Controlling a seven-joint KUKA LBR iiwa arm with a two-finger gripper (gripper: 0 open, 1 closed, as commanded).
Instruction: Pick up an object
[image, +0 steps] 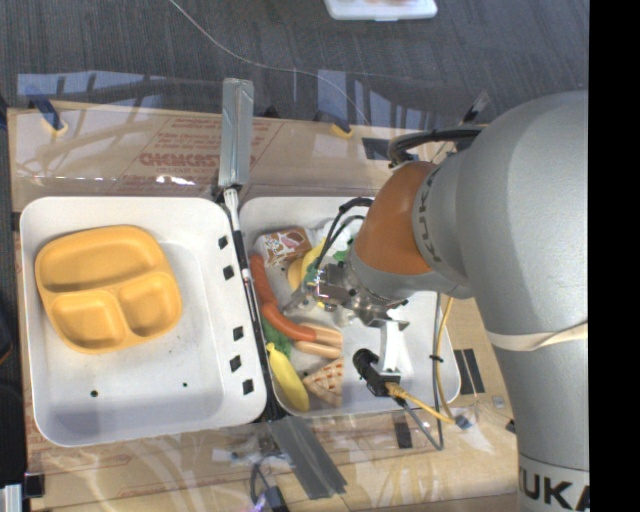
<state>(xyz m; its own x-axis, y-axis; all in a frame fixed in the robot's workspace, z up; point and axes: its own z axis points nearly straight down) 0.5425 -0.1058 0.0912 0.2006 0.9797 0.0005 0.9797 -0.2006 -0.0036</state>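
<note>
The gripper (322, 288) hangs low inside the right bin (452, 372), its metal head under the grey arm (520, 220) and orange band (392, 232); whether it is released or clenched cannot be told, the wrist hiding that part; no item is seen in its grasp. The candidate objects are smooth plastic toy foods crowded against the bin's left wall, just left of and below the gripper: a long red-orange sausage (268, 296), a curved yellow banana (287, 378) at the lower corner, a tan wedge-shaped slice (327, 380) beside it, and a printed packet (285, 243) above; the bin floor to the gripper's right is largely covered by the arm. Well left, across the divider, the left bin (200, 395) holds a matte yellow compartment tray (105, 287) with rounded corners; bare white floor lies around it.
</note>
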